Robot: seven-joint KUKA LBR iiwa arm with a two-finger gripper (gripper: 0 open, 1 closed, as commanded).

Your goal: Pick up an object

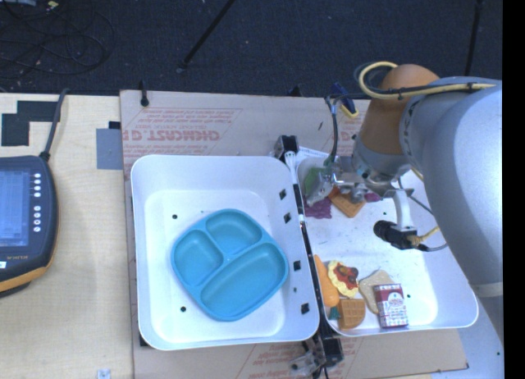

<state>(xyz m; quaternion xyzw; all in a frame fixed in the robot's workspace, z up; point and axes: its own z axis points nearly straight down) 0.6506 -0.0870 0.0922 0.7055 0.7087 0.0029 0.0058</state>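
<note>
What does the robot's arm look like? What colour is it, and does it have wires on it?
The robot arm is big, round and smooth, mostly pale grey. Above its wrist sits an orange band. A yellowish cable loop curls at the top of that band, and thin dark wires run down beside it. The metal gripper at the end is grey and boxy.

The divided plate (230, 264) is sky blue, lying in a white bin (156, 205). The right bin (443, 287) is white too; toward its six o'clock lies a red carton (391, 304) with a pale label, an orange carrot (326, 283) and a tan waffle (352, 312). At twelve o'clock sits something purple (320, 207), possibly grapes. The arm (459, 164) is grey with an orange band (394, 115).
</note>
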